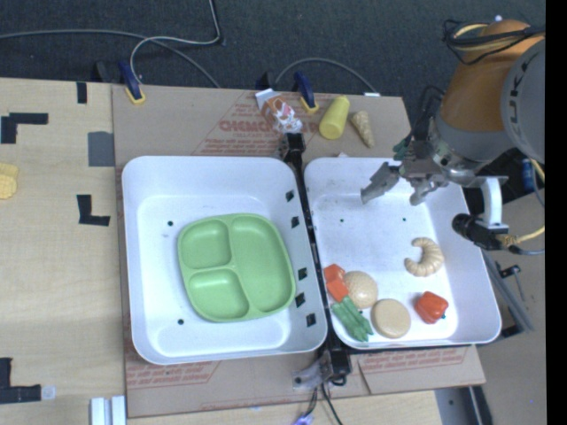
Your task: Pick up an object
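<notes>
Bins side by side on cardboard-covered bench (177,118). Right bin (483,277), near edge: green veg (353,319), orange-red piece (336,282) and tan bun (361,288) bunched at near-left corner, touching and partly overlapping, so outlines are hard to separate. Round pale bun (391,318) just right of them, red pepper (431,305) near the right wall. Croissant (426,256) lies alone toward the middle-right. Far half of that bin is bare floor.

Left bin (146,264): green tray (236,266), three compartments, sits tilted in the middle.

Gripper (396,186) hangs over right bin's far part, fingers spread apart, nothing between them, well apart from the food. Arm (483,96) enters from the right, upper part cut off by the frame edge.

Beyond bins' far edge on the bench: yellow cylinder (334,117), small cone (363,127), wrapped item (280,111) too small to identify. Cables (177,34) trail across the dark floor behind.
</notes>
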Robot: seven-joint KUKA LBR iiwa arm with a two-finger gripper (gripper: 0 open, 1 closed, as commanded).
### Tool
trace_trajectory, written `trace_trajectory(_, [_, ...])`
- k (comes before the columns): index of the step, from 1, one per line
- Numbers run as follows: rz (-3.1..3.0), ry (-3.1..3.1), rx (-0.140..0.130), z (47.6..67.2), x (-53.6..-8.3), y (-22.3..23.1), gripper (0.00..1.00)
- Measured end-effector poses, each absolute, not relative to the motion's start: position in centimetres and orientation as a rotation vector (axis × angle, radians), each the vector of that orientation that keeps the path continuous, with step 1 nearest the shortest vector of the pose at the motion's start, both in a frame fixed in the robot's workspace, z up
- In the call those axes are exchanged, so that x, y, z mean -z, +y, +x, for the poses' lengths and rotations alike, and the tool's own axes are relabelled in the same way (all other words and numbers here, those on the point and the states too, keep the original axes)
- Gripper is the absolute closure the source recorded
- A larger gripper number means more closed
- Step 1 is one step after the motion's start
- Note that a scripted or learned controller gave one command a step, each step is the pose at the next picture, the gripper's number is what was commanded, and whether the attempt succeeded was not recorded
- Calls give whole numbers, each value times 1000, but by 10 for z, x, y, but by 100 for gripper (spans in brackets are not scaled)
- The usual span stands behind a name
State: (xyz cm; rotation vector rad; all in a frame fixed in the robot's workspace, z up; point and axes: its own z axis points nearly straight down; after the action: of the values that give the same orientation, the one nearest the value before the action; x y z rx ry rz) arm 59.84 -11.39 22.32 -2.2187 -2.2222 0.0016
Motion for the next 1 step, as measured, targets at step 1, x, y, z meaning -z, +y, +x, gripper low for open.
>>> trace_trajectory(1, [-2222, -2221, -3, 540, -214, -158, 0])
